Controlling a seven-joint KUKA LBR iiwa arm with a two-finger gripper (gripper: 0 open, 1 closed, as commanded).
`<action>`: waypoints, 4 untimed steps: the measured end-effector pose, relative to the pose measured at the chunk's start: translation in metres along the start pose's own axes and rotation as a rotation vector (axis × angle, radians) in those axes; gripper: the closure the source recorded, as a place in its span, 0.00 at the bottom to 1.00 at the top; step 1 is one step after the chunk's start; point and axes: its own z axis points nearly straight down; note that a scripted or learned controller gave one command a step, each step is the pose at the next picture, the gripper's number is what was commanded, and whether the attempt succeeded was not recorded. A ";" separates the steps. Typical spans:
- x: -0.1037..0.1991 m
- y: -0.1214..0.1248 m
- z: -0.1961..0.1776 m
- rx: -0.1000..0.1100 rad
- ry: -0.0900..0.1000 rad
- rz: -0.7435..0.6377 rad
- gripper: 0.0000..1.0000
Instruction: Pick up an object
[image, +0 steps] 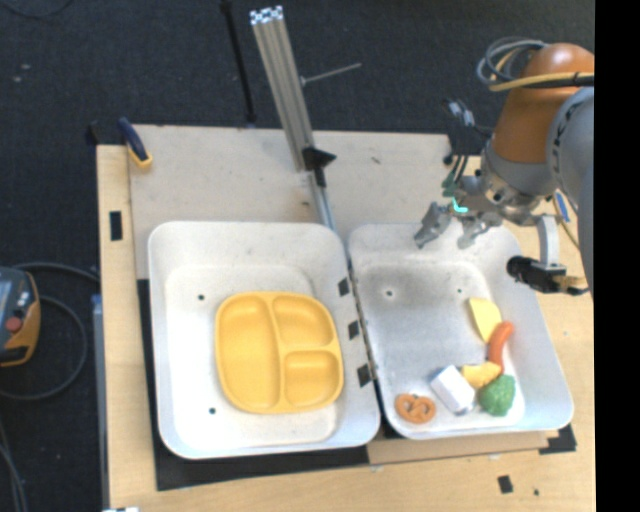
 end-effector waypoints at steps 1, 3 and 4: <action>0.000 0.001 -0.002 -0.004 -0.001 -0.001 0.00; 0.001 0.003 0.083 -0.002 -0.002 -0.002 0.00; -0.001 0.003 0.107 -0.002 -0.002 -0.002 0.00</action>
